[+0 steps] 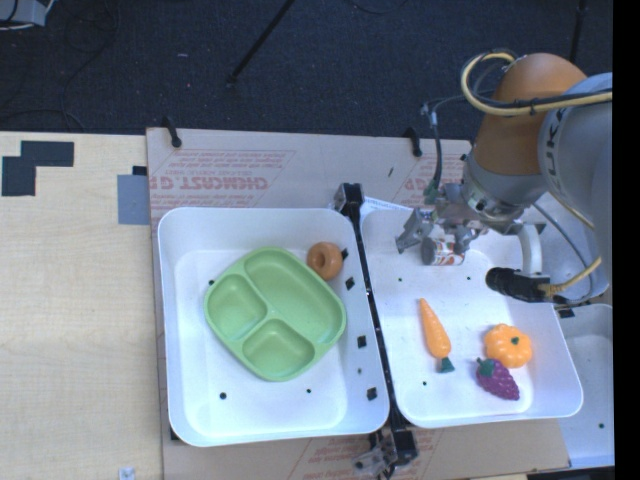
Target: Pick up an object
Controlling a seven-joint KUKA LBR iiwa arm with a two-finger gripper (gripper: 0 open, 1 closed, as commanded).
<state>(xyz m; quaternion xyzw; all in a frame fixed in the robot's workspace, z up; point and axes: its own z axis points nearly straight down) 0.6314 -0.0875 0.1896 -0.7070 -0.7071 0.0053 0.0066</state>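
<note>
A light wooden tabletop (pixel 70 318) carries two shallow white bins side by side on a sheet of cardboard. The left bin (pixel 190 408) holds a green divided plate (pixel 275 313) with three compartments, lying slightly turned. Just beyond the plate's far right corner sits a small brown doughnut (pixel 325 260), close to the bin's right wall.

A black divider runs between the bins. In the right bin (pixel 540 403), an orange carrot (pixel 434 330) lies near the middle, its green tip pointing toward the near side. To its right is a small orange pumpkin (pixel 509 345), and just near of that, touching or almost touching it, a purple bunch of grapes (pixel 498 379).

The grey arm with its orange band reaches in from the right and bends down over the far part of the right bin. Its gripper (pixel 438 240) hangs low there with the fingers spread apart. A small white and red object (pixel 449 255), possibly a can, stands between or just behind the fingers; the view is too blurred to tell whether they touch it.
</note>
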